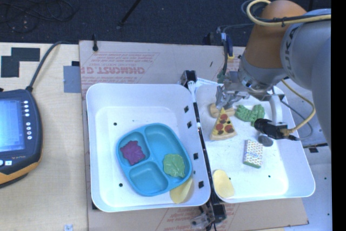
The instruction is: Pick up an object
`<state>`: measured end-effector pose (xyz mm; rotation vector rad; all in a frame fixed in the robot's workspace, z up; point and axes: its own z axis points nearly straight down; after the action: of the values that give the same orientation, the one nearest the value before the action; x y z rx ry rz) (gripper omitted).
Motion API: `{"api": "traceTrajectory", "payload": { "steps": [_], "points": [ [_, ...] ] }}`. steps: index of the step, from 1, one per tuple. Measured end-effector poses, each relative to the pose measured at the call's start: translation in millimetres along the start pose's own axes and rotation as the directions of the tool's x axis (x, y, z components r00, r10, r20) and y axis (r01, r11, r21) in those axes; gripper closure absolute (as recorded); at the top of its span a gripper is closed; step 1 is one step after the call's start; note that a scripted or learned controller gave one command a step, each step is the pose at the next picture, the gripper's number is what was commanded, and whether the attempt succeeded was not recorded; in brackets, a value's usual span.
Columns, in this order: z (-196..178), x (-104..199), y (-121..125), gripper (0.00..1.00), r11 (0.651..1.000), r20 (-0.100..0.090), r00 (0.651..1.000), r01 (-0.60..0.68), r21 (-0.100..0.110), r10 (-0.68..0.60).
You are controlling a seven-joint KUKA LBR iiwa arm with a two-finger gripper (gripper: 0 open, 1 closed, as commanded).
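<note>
Arm reaches in from right, wrist bent down over right bin's (303, 184) far-left corner. Gripper (226, 99) low, fingers slightly apart, nothing held, tips just above a tan toy piece (214, 111). Pizza slice (223, 126) lies just beside it, toward bin's middle.

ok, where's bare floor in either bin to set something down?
Left bin: a strip along the far wall and left side, around the blue divided plate. Right bin: the near right corner, past the sponge and the yellow piece. The far half is crowded: gripper, pizza slice and green toy.
</note>
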<state>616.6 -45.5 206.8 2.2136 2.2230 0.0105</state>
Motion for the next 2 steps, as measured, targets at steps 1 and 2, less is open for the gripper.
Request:
{"api": "traceTrajectory", "payload": {
  "steps": [1, 2],
  "points": [
    [88.3, -43.9, 25.2, 1.00, 1.000, 0.003, 1.000, -0.007, 0.015, 0.007],
    [83.4, -42.1, 25.8, 0.00, 1.000, 0.002, 1.000, -0.004, 0.011, 0.004]
  ]
}}
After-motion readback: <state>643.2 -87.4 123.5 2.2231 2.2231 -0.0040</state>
